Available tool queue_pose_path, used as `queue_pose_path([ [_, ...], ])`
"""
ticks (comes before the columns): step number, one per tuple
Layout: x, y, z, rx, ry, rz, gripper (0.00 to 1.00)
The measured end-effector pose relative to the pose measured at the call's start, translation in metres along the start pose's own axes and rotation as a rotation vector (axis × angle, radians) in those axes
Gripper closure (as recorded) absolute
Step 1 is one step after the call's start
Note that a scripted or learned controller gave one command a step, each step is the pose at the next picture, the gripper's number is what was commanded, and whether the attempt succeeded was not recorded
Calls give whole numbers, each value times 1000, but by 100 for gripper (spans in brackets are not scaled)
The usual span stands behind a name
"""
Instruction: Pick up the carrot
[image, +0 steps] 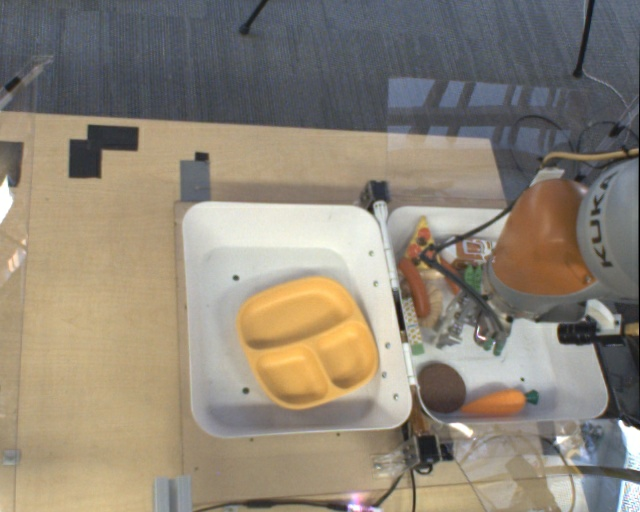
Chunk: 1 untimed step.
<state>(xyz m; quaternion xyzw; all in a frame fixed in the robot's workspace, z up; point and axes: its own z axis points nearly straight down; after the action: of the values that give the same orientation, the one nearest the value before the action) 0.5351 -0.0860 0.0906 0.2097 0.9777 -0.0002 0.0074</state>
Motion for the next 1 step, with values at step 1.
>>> queue_pose_path([
  [1, -44, 18, 1, -3, -3, -214, 100],
])
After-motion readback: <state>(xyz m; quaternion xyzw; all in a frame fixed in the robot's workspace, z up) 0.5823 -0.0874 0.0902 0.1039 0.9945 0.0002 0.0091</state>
